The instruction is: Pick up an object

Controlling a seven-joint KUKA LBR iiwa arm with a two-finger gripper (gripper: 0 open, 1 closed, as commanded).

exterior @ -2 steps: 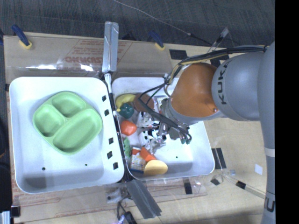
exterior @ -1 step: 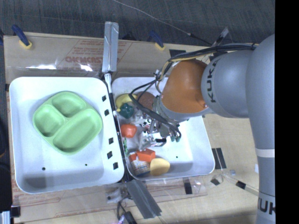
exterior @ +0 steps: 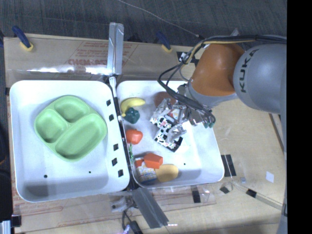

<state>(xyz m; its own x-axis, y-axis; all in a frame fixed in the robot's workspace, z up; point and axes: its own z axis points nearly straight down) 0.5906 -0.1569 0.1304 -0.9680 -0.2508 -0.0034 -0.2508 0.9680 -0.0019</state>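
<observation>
From my remote station I see the gripper (exterior: 171, 120) lowered into the right-hand bin (exterior: 210, 152), right of centre in the frame, its metal parts sitting directly over a black-and-white patterned item (exterior: 167, 136) that lies near the middle of that bin. The arm's orange band (exterior: 214, 72) and grey body fill the upper right of the frame. Whether the fingers are apart or together I cannot tell; cables and hardware blur into the patterned item beneath them, and nothing shows plainly pinched between them, so I judge the pick as not yet secured. I read this as the reach being complete, with the close and the lift still to be proven. The other candidates lie along the bin's left side and lower edge: a yellow banana (exterior: 132, 102) at the upper left of that bin, a dark green toy (exterior: 131, 114) just below it, an orange-red piece (exterior: 134, 136) lower still, and an orange block (exterior: 153, 160) beside a pale yellow oval (exterior: 167, 172) by the bottom rim, with a brown object (exterior: 161, 99) partly hidden near the wrist. In the left bin (exterior: 24, 169) sits a green divided plate (exterior: 70, 126).
</observation>
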